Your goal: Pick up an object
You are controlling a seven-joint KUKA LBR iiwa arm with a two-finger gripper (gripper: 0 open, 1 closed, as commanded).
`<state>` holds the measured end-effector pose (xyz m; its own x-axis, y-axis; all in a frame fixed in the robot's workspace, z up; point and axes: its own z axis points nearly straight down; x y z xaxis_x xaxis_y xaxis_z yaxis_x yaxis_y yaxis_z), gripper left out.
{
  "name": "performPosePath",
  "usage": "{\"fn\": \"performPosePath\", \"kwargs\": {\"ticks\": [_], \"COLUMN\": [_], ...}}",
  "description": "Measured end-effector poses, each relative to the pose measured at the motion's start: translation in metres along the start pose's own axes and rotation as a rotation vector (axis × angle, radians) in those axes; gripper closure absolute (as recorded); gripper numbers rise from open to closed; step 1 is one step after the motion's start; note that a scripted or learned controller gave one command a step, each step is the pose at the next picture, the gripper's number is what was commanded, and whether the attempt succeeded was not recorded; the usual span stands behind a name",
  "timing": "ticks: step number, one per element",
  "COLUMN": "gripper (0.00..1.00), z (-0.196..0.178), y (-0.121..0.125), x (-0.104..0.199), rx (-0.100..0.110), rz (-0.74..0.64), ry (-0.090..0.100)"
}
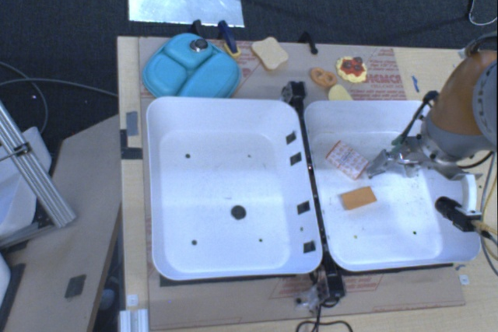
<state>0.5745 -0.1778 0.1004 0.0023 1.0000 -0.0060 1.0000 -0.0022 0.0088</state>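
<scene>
1. Gripper (377, 166): low in the right bin (405, 245), fingers slightly parted, nothing between them; tips between the two items.
2. Packet (345, 159): pinkish patterned rectangle, flat on the bin floor just left of the tips. Likely light and thin; lying flat, hard to get fingers under. Best taken across its short sides.
3. Block (359, 198): orange, flat, just below the tips. Looks light, stiff, with some thickness; probably the easier pick, pinched across its narrow width.
4. Left bin (179, 245): holds one small dark disc (238, 212).
</scene>
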Motion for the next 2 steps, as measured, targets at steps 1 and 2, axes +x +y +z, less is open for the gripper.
{"fn": "performPosePath", "kwargs": {"ticks": [1,2], "gripper": [0.0,0.0], "z": [0.015,0.012], "y": [0.067,0.005], "x": [-0.03,0.006], "rx": [-0.002,-0.003], "rz": [-0.008,-0.005], "ry": [0.002,0.001]}}
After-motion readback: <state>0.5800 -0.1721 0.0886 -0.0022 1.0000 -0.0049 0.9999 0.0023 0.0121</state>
